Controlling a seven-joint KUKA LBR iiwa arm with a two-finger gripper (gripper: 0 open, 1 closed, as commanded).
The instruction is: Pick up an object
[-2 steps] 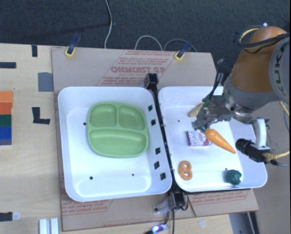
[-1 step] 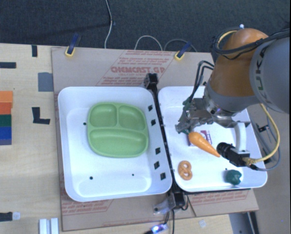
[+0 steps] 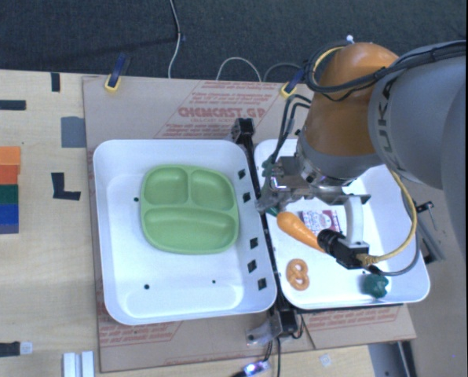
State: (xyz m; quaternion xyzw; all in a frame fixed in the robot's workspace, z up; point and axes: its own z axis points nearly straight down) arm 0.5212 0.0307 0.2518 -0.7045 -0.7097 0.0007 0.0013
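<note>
The grey arm (image 3: 422, 108) is reaching in from the right, its orange band (image 3: 348, 100) sitting over the near left part of the right bin (image 3: 399, 289), and the wrist is pointing steeply down so that its body is covering the gripper (image 3: 285, 191); whether the claw is released or clenched I cannot tell, since the wrist housing is hiding it. A black cable fitting (image 3: 342, 251) with a yellow hose is hanging off the wrist across the bin floor. The brown cardboard sheet (image 3: 210, 112) under the bins is carrying red printed lettering that seems to read "CHEMCAST GP", though the slant is making the letters hard to confirm. A small white card or packet (image 3: 320, 220) with purple print is lying in the right bin, its wording too small to read. Beside it an orange carrot-shaped object (image 3: 297, 226) is lying at a slant just below the wrist, a pretzel-shaped piece (image 3: 297, 274) is lying nearer the front edge, and a small dark green object (image 3: 374, 286) is sitting at the front right corner. The left bin (image 3: 116, 234) is holding a light green divided plate (image 3: 190, 210) with three compartments, lying flat near the middle. Coloured blocks (image 3: 2, 191) are standing on the bench at the far left.
</note>
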